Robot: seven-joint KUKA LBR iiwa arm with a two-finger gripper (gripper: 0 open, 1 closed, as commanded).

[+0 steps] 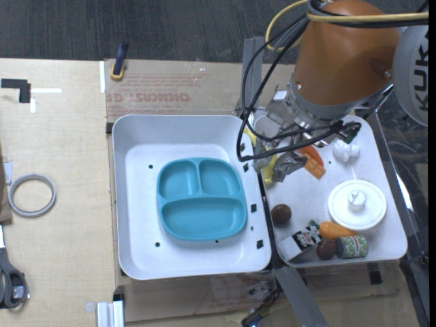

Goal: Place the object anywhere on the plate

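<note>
A blue three-compartment plate lies in the middle of the left white bin with nothing on it. My gripper hangs low over the upper left part of the right bin, under the large orange wrist. It sits right at a yellow object by the bin's left wall and beside an orange carrot-like piece. The wrist and cables hide much of the gripper, and I cannot make out anything held in it.
The right bin also holds a brown ball, a white round lidded dish, a small white piece, an orange item, a green can, a dark lump and a black-and-white item. A tape ring lies far left.
</note>
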